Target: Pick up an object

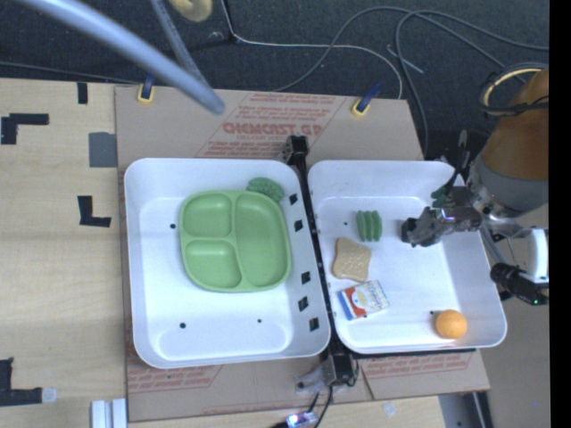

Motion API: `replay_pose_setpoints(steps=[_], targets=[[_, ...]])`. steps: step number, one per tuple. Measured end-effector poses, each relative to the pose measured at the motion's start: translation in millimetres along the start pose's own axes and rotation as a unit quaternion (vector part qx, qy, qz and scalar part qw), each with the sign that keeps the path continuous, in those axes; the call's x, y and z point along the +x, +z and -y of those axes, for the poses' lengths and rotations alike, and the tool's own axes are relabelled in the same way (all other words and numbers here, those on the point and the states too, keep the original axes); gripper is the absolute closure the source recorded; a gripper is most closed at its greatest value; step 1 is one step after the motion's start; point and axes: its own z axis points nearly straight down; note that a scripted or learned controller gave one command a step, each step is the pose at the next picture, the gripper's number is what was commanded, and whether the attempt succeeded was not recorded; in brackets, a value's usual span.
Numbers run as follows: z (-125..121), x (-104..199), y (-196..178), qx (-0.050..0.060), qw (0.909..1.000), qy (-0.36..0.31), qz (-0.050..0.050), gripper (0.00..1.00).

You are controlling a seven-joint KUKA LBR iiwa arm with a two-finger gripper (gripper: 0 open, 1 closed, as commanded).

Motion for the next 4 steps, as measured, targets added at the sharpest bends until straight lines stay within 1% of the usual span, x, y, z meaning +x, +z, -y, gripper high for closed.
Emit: replay_pose_setpoints(steps=[1,2,4], targets=[[-3.8,57.6,-7.8,-0.001,1.0,-0.002,-0.001,1.0],[-3.8,102.0,-6.5,0.0,1.0,-0.001,0.0,1.0],[-20.2,219.1,-11.3,0.0,1.0,-0.002,0.0,1.0]])
